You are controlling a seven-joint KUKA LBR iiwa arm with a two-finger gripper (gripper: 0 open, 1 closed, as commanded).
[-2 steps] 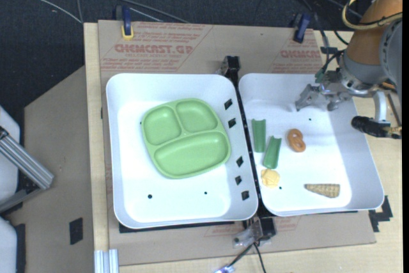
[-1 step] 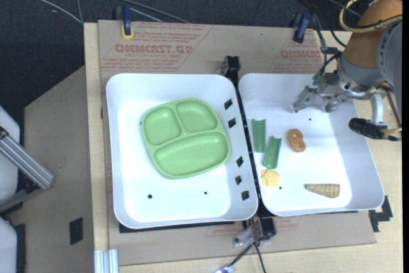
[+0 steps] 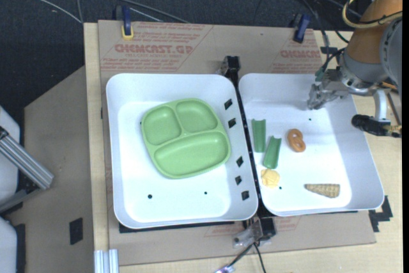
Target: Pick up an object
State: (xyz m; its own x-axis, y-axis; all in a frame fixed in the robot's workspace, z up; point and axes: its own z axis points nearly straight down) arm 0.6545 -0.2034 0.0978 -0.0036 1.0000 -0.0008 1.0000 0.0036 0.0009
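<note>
Four small items lie loose in the right bin (image 3: 358, 137), nearest the jaws (image 3: 316, 101) an orange piece (image 3: 295, 140) just below them, so they hang above unladen; their opening I cannot tell.

Even overhead light, bright; both white bins (image 3: 128, 156) near overexposed, soft shadows along their rims, slight blur throughout, dark floor underexposed.

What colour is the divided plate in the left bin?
Light green; the divided plate shows clearly in the camera view.
</note>
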